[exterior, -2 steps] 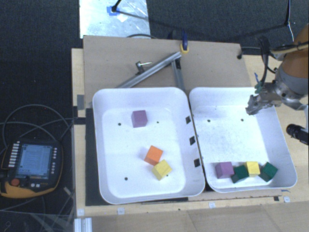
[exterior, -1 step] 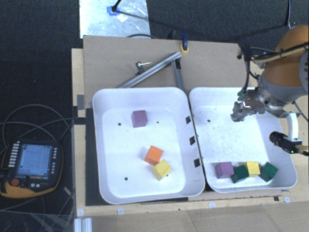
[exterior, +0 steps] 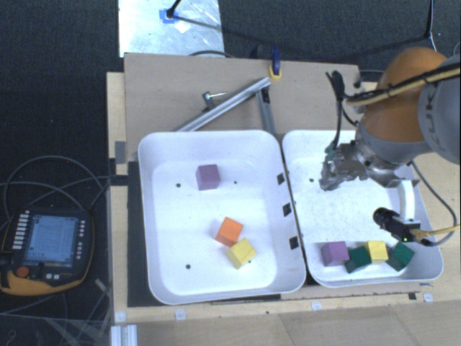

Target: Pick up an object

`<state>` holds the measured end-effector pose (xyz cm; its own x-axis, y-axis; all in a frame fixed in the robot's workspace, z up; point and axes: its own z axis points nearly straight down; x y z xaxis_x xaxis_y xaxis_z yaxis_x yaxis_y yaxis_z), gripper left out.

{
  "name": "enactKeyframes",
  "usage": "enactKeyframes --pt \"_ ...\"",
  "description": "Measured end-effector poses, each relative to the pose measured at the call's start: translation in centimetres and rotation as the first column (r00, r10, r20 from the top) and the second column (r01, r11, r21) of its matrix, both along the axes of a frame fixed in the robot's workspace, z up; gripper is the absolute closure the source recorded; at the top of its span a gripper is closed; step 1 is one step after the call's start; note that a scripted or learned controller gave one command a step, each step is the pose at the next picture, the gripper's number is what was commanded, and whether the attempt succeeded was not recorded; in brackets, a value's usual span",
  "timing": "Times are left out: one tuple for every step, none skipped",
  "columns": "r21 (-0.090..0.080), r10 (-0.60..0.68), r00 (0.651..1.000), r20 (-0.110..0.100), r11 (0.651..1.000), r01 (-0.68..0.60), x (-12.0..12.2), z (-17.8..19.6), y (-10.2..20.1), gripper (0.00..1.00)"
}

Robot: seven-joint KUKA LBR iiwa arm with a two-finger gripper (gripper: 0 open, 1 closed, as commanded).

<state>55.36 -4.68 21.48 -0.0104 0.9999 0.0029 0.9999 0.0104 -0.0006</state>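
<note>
Camera view: end effector point(exterior: 333, 176) hangs over the right bin point(exterior: 310, 215). Finger spread likely unreadable; cannot tell its grip. Purple cube point(exterior: 334, 252) lies well apart.

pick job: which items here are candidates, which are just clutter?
Candidates: purple cube, orange cube, yellow cube in left white bin; purple block, two green blocks, yellow block in right white bin.

Clutter: teach pendant, metal rod.

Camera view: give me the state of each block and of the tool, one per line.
Purple cube: left bin, alone, flat.
Orange cube: left bin, touching the yellow one.
Yellow cube: left bin, turned askew.
Purple block: right bin, near edge.
Dark green block: beside it.
Yellow block: in that row.
Green block: row's right end.
Tool: over right bin, nothing seen held.
</note>
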Motion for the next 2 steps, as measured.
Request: enactKeyframes --pt "0.0 0.001 1.0 0.002 1.0 -0.001 -0.6 0.9 4.7 1.0" --pt "0.0 0.001 1.0 0.002 1.0 -0.001 -1.6 1.8 9.7 1.0"
